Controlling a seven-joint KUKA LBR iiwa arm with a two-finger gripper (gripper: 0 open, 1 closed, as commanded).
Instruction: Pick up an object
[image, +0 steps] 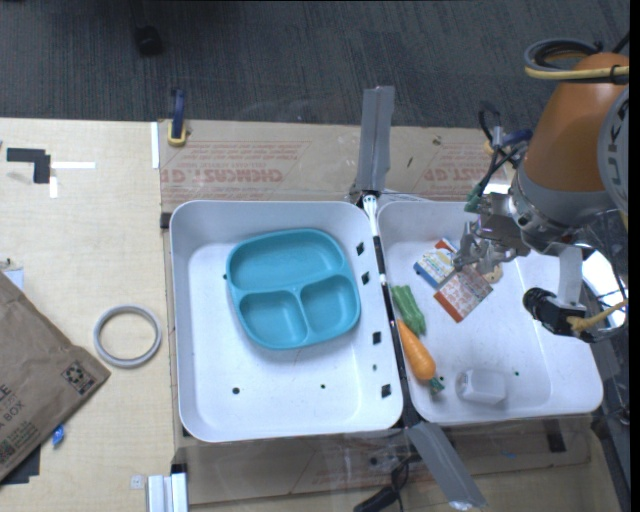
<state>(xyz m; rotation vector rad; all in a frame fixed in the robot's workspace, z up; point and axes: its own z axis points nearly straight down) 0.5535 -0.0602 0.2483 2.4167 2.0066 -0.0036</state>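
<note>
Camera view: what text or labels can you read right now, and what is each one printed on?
"CHEMCAST GP", upside down, on the brown sheet behind the bins.
"BOX", partly cut off, on the cardboard box at the left edge.
Print on the small packets by the gripper: too blurred to read.

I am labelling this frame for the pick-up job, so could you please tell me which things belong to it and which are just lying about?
Job in hand:
- two-finger gripper
- red and white packet
- blue and white packet
- orange carrot
- green vegetable
- clear plastic cup
- turquoise divided tray

Lying about:
- grey tape ring
- brown cardboard box
</note>
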